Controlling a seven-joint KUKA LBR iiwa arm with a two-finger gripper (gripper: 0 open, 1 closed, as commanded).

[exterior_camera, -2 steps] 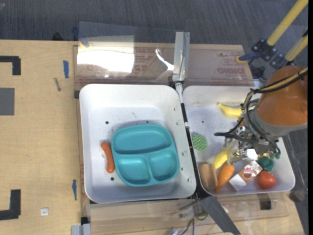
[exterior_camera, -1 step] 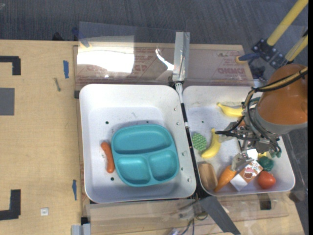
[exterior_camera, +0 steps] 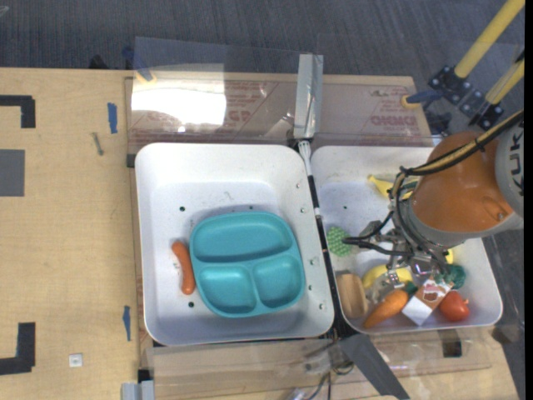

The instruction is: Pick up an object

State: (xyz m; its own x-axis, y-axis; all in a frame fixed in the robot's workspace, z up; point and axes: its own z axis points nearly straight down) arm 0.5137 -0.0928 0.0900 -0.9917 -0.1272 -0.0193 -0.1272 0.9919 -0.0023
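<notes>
- Teal plastic, smooth and matte: a divided tray (exterior_camera: pixel 246 262) with three compartments and rounded corners sits in the left bin (exterior_camera: pixel 158 177), toward its front edge.
- Orange sausage-shaped piece (exterior_camera: pixel 184 267) lies lengthwise just beside the tray's left edge, near the bin's front-left corner.
- Left bin's back half is bare white floor; plenty of open room there.
- Right bin (exterior_camera: pixel 341 167) holds a tight cluster of toy food along its front edge: a tan bread-like loaf (exterior_camera: pixel 351 294) at the front-left, a glossy carrot (exterior_camera: pixel 386 308) tilted just beside it, a red tomato (exterior_camera: pixel 454 306) near the front-right corner, and a small white-and-red carton (exterior_camera: pixel 422 300) between carrot and tomato.
- Green nubbly piece (exterior_camera: pixel 336 240) sits against the right bin's left wall. Yellow pieces (exterior_camera: pixel 381 185) show partly behind the arm.
- Gripper (exterior_camera: pixel 405 262) hangs low over the cluster, in the right bin's front half, under the orange band (exterior_camera: pixel 456 192). Cannot tell how it is set; cables and toys crowd it.
- Little free room among the cluster; the right bin's back-left corner is bare.
- Wood-grain bench (exterior_camera: pixel 58 248) to the left.
</notes>
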